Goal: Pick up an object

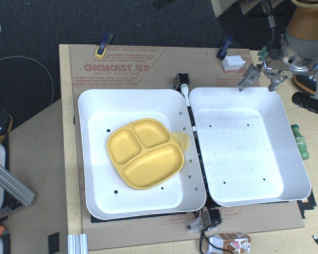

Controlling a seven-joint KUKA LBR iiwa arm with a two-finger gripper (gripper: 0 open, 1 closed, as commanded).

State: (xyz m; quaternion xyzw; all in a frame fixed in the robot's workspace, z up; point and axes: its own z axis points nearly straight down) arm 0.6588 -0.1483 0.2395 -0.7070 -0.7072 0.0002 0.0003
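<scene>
while the yellow divided plate (145,153) lies flat in the left bin (90,142) at lower left of the frame, my gripper (260,81) hangs released, fingers spread, over the right bin's (286,142) far rim at upper right.

— What colour is the divided plate (144,153)?
— Yellow all over, against a white left bin (90,142).
— And the right bin (286,142)?
— White, finely speckled dark; the surface (148,67) is brown with red lettering.
</scene>
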